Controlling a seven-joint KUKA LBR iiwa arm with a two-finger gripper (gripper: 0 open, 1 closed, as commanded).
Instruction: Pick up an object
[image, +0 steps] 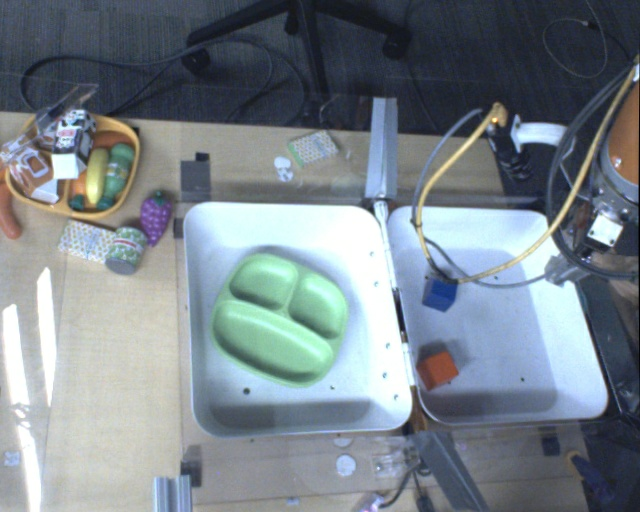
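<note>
Orange block (437, 368): I see it nearest me, at the front left of the right bin (560, 400), close to the wall shared with the other bin.
Blue block (439, 293): a little farther back in the same bin, also toward its left side, apart from the orange block; a yellow cable (470, 272) loops just above and beside it.
Green tray (280, 318): it lies in the middle of the left bin (205, 300), a divided dish with 3 sections, turned at a slant.
Arm (610, 190): I see it at the right edge, over the far right corner of the right bin, grey with orange at the very edge, cables hanging around it.
End effector: I cannot tell from here whether it is wide, narrow or holding anything; neither block is lifted, both sit on the bin floor.
Counter (90, 380): light wood, with both bins side by side on it.
Purple grapes (154, 215): toy fruit on the counter left of the left bin, beside a small can (126, 249).
Yellow bowl (75, 165): farthest back at the left, holding mixed toy food.
</note>
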